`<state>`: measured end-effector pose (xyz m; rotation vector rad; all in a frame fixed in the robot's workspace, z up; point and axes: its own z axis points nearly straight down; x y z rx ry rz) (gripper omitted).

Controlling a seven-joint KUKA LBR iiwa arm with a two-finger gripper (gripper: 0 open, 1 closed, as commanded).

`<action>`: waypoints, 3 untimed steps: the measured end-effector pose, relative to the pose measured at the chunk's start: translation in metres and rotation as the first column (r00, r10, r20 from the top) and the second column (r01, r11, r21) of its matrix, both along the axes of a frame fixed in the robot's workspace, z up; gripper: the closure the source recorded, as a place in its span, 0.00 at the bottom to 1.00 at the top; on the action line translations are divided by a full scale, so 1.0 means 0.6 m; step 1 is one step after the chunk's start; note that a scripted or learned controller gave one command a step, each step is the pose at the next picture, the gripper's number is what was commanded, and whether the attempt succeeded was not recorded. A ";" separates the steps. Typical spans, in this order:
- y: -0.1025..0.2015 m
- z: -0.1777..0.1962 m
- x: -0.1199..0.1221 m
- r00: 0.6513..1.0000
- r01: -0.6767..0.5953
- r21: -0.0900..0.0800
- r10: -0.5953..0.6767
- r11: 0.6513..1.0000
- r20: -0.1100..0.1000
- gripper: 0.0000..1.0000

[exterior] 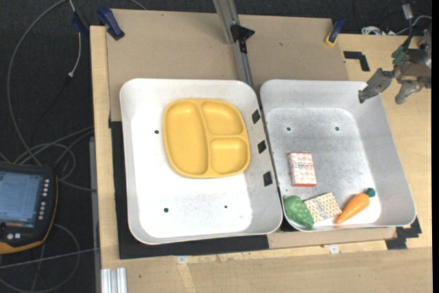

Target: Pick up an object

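A yellow tray (206,137) lies in the left bin (137,147), far left of the end effector (387,87). Below-left of it, the right bin (329,106) holds a box (302,169), green toy (298,211), packet (322,206) and carrot (354,206). The end effector hovers open, gripping nothing, at that bin's upper right corner.

A divided tray (206,137) lies in the left bin (137,168); a carton (302,169) and carrot (354,207) lie in the right bin (322,116).

Orange carrot (354,207), patterned packet (322,206), green vegetable (298,211) at right bin's near edge; pink box (302,169) just behind.
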<state>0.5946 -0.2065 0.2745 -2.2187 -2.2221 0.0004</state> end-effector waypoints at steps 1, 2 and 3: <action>0.000 0.000 0.000 1.000 0.000 0.000 0.000 1.000 0.000 0.00; -0.011 -0.085 0.011 1.000 0.001 0.001 -0.001 1.000 -0.005 0.00; -0.001 -0.183 0.021 1.000 0.000 0.002 0.000 1.000 -0.006 0.00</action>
